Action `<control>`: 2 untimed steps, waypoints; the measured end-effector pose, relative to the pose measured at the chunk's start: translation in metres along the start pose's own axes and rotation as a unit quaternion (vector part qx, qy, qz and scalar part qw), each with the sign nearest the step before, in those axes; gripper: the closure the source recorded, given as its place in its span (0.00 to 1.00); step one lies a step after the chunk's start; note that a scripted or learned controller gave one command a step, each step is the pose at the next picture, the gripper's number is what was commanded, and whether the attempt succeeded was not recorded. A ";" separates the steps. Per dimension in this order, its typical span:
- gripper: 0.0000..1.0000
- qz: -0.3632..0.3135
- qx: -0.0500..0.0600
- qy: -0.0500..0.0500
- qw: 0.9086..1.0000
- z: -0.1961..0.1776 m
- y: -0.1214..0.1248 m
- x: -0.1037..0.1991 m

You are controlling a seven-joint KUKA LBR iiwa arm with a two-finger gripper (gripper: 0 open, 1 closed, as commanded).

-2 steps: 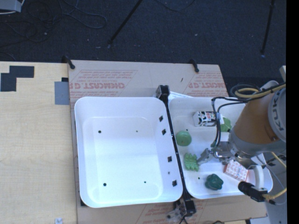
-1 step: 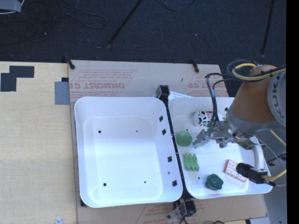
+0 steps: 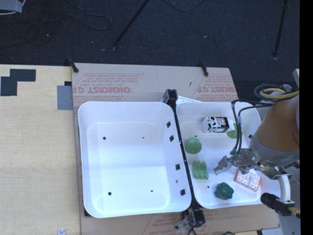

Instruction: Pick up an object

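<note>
White plastic, two shallow bins side by side on brown cardboard (image 3: 122,84), pale wooden bench (image 3: 34,155) out at 9 o'clock. Left bin (image 3: 81,131) showing a bare floor with a few small dark holes. Right bin (image 3: 211,153) holding all the loose items.

Grey arm (image 3: 279,126) entering from 3 o'clock, orange band above the wrist, black cable looped beside it. Gripper (image 3: 226,163) low over the right bin's floor, pointing toward 9 o'clock, a little toward 4 o'clock of that bin's middle. Open or closed: cannot tell from this angle. Nothing seen gripped.

Around the gripper:
- green ridged block (image 3: 199,170) just beside it at 9 o'clock, near the divider between the bins, apart from the tool.
- green ball (image 3: 193,145) at 10 o'clock, above the block.
- black-and-white box (image 3: 215,124) at 12 o'clock, toward the far wall.
- dark green lump (image 3: 224,191) at 6 o'clock, near the front wall.
- red-and-white packet (image 3: 247,179) at 4 o'clock, lying flat, partly tucked under the wrist.
</note>
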State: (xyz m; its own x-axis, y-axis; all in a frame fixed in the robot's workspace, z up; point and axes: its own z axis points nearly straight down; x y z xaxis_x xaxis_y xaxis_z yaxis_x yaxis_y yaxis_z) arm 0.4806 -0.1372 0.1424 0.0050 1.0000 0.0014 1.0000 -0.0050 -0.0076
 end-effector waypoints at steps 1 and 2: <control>0.00 -0.004 -0.005 -0.001 1.000 0.054 0.052 0.052; 0.00 -0.002 -0.005 -0.002 1.000 0.054 0.096 0.007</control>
State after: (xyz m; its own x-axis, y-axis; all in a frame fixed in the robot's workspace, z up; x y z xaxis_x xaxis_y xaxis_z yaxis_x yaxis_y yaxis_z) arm 0.5758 -0.1310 0.0879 0.0017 1.0000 -0.0022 1.0000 -0.0017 0.0017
